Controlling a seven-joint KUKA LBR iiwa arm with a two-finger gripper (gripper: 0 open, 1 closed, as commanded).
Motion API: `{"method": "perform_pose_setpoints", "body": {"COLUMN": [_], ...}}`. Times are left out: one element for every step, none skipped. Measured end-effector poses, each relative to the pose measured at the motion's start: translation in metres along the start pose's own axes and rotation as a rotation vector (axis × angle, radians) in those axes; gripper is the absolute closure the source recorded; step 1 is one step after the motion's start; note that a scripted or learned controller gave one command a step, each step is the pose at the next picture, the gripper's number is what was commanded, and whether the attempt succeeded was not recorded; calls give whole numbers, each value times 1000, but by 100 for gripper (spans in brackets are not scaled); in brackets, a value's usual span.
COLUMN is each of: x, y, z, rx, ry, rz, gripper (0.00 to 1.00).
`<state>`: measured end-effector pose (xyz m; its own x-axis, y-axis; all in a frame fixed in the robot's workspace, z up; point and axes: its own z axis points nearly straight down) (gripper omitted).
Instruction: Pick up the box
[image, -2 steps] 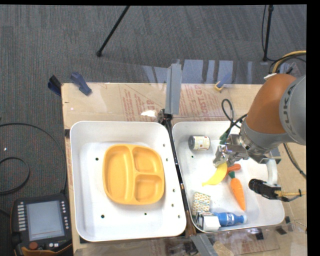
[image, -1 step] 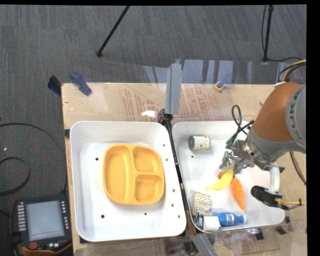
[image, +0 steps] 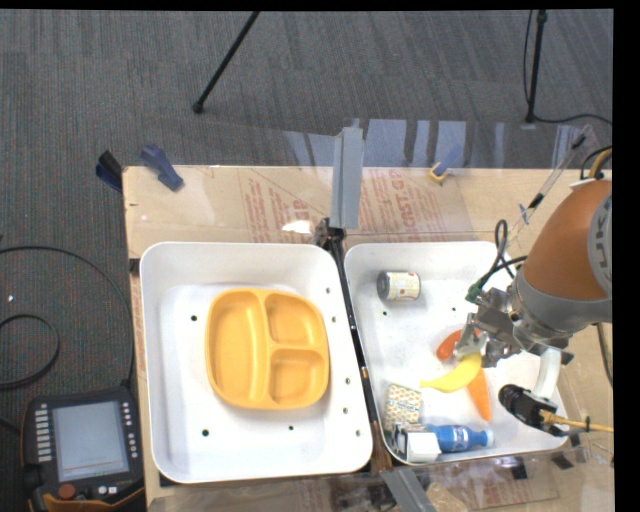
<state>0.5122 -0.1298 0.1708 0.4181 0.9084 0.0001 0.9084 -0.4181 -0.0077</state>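
Box (image: 404, 403) front-left of claw (image: 483, 343), apart.

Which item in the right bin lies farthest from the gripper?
The small patterned box, near the right bin's front left corner. The can, bottle, banana and carrot all sit closer to the gripper.
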Motion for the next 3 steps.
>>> {"method": "perform_pose_setpoints", "body": {"x": [-9,-18,0], "y": [-36,-31,-27], "z": [-3,-12,-3], "rx": [-1,-2,-2], "ry": [0,0,-1], "rz": [39,64,-311], "gripper": [100,100,100]}}
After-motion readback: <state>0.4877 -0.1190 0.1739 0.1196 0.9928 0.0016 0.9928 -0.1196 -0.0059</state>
